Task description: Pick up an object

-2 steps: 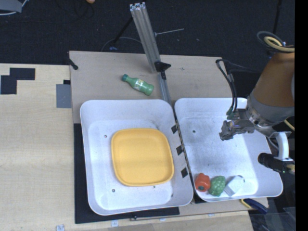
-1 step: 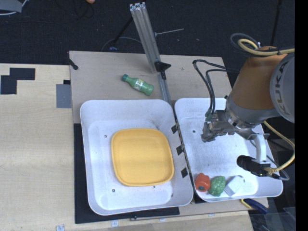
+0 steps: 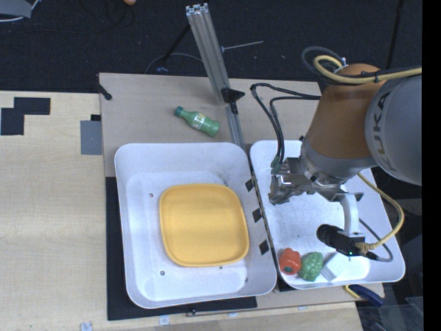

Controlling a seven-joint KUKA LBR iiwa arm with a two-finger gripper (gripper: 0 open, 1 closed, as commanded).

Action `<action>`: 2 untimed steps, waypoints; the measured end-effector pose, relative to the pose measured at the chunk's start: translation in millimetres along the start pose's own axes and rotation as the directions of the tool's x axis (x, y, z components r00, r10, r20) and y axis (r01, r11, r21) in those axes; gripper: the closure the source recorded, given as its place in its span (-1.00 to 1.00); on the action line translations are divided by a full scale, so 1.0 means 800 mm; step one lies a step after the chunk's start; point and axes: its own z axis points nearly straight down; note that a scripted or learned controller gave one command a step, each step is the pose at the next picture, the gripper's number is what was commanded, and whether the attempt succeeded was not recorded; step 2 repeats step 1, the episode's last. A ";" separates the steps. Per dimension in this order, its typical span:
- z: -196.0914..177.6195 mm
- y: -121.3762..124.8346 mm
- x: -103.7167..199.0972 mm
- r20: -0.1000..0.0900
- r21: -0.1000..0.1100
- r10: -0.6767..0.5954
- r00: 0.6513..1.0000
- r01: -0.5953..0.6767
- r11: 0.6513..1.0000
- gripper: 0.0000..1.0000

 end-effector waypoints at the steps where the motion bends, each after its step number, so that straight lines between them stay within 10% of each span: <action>1: 0.012 -0.014 0.073 0.000 0.002 -0.001 1.000 0.001 1.000 1.00; 2: 0.012 -0.014 0.073 0.000 0.002 -0.001 1.000 0.001 1.000 1.00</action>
